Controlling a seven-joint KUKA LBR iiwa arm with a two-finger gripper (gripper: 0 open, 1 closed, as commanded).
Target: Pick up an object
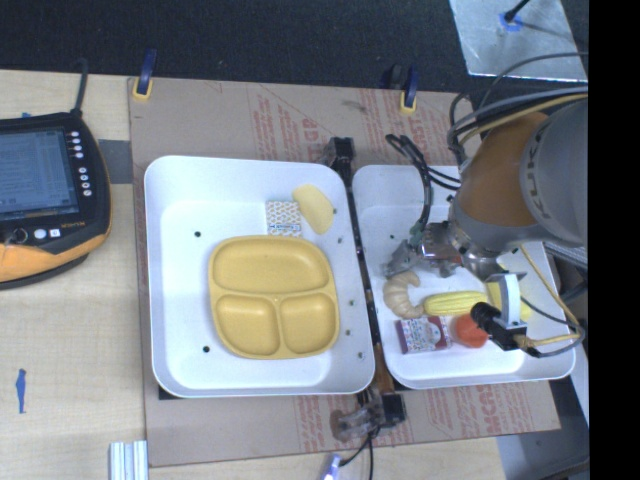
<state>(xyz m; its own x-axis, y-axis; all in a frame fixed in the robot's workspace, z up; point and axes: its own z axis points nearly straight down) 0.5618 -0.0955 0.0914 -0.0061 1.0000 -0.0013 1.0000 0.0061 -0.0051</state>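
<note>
Cardboard-covered bench [250,118] bears two white bins [170,268].

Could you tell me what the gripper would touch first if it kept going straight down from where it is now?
Probably the croissant, which lies just below the gripper in the right bin. Depth is hard to judge, so it may meet the bin floor beside it.

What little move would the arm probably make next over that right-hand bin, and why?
Probably a short drop straight down. The gripper hangs in the right bin just above the croissant, with the corn cob, tomato and red packet close beside it, so the croissant looks the nearest thing to try.
</note>
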